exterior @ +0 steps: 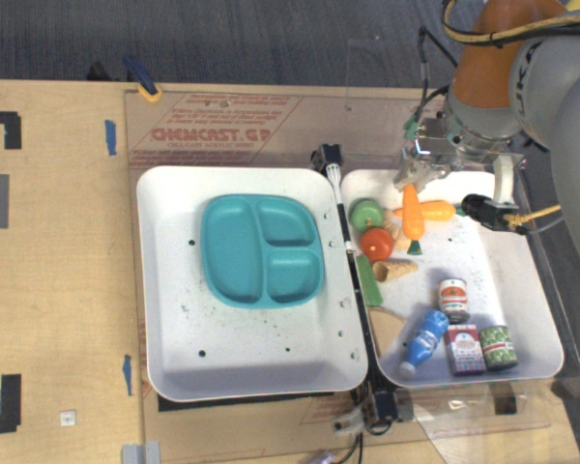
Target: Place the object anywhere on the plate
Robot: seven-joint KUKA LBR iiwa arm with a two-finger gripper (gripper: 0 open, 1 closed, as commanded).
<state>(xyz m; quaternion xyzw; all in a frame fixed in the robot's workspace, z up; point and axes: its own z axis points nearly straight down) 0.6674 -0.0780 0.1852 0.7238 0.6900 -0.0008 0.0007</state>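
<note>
A teal divided plate (pixel 261 249) lies in the left white bin (pixel 169 346). In the right bin (pixel 522 288) an orange carrot (pixel 412 216) with a green end points toward the front, and a second orange piece (pixel 439 211) lies across it. My gripper (pixel 420 170) hangs over the bin's far left corner, directly above the carrot's upper end. The wrist hides where they meet, so I cannot tell whether they touch.
Near the carrot sit a green fruit (pixel 365 213), a red tomato (pixel 376 244), a tan cone (pixel 399 271) and a green strip (pixel 369 283). Toward the front lie a blue bottle (pixel 425 339), a small can (pixel 453 299), a red box (pixel 463 348) and a green can (pixel 500 347).
</note>
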